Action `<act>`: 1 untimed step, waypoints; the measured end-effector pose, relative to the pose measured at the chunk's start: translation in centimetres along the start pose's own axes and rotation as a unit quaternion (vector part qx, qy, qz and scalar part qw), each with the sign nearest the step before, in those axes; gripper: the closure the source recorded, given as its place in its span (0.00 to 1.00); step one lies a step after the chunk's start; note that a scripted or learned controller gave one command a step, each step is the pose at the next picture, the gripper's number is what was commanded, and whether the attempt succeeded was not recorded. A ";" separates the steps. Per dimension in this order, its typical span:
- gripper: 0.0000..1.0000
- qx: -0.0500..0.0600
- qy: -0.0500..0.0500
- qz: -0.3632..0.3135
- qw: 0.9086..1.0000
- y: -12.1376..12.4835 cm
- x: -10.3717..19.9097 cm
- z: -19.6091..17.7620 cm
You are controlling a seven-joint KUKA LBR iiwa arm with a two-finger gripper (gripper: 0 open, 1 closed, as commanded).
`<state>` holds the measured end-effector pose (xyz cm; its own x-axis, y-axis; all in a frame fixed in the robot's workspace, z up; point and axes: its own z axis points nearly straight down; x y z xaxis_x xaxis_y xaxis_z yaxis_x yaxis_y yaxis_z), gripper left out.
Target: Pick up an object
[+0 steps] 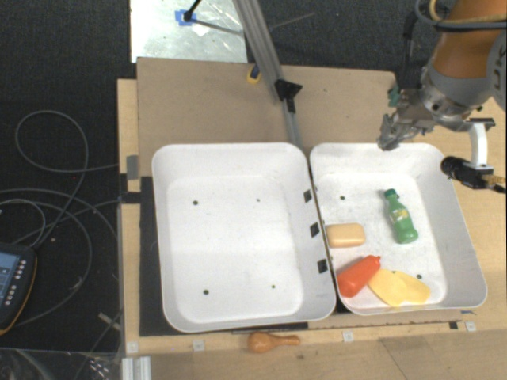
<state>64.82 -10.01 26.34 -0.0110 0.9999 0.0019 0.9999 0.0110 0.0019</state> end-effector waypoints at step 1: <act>1.00 0.000 0.000 0.000 1.000 -0.4 5.6 0.2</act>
<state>64.37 -4.41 26.12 -0.0114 0.9999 0.0023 0.9999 0.0114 0.0014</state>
